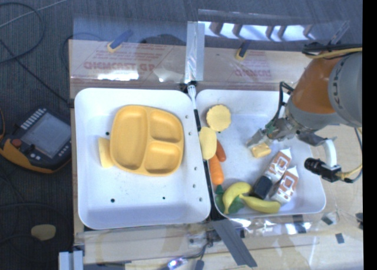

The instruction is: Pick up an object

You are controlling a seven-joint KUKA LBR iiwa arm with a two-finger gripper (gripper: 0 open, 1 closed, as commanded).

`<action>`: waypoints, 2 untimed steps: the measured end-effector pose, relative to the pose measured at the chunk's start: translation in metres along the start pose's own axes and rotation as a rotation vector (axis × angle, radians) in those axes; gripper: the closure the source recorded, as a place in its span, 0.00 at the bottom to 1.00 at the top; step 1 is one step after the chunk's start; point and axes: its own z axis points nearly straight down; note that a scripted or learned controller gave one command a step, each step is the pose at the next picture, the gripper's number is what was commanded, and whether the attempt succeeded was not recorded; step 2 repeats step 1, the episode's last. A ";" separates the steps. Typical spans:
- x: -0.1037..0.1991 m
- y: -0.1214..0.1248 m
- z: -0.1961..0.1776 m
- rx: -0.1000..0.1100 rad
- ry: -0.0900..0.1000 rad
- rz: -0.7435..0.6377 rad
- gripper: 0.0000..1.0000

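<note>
The right bin (pixel 244 109) holds a round yellow piece (pixel 218 117), a pale yellow oval (pixel 207 142), a carrot (pixel 217 171), two bananas (pixel 235 192), two small cartons (pixel 283 174) and a small yellow block (pixel 261 151). My gripper (pixel 259 140) reaches down into this bin from the right, on the grey arm with the orange band (pixel 315 89). Its tip sits just above and against the small yellow block, in the bin's middle right. Nothing is seen lifted off the bin floor.
The left bin (pixel 94 204) carries a yellow divided plate (pixel 146 140) with a pale yellow block (pixel 105 152) at its left side. A dark green item (pixel 234 205) lies by the bananas. A handheld controller (pixel 44 136) and cables lie on the floor to the left.
</note>
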 end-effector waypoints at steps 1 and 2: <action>0.082 0.086 -0.083 0.014 0.002 0.090 1.00; 0.082 0.086 -0.083 0.014 0.002 0.090 1.00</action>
